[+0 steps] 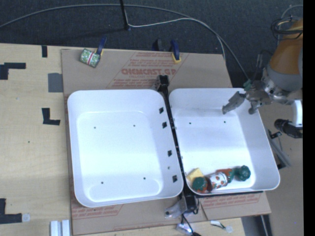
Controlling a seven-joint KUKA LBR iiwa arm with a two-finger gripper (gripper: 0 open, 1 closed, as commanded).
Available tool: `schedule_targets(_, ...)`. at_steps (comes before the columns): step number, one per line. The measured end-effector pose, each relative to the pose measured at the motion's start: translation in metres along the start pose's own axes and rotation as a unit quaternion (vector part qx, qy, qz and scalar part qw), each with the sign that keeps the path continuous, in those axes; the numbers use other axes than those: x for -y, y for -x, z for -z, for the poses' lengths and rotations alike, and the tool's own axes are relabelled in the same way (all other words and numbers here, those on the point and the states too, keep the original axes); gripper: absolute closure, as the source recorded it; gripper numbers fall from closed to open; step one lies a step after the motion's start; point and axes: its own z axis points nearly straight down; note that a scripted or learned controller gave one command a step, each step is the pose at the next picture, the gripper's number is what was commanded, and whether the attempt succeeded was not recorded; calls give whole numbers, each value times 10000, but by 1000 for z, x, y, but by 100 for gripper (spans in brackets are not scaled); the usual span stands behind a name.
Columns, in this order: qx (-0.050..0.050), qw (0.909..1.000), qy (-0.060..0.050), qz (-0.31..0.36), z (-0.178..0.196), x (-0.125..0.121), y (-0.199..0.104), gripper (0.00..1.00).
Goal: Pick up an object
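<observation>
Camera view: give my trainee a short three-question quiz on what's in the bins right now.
1. True or false: the objects lie in the right bin's near corner.
2. Where is the hand? A) over the right bin's far right edge B) over the left bin C) touching the objects
3. Fill in: a small green item lies on the ____ beyond the bins.

Key: 1 true; 2 A; 3 cardboard.

The bench (29,132) bears cardboard (142,70) under two white bins (118,146).
</observation>
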Motion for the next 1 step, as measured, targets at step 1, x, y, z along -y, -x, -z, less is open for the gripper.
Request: schedule_targets(1, 0, 10000, 0, 0, 0, 0, 0, 0)
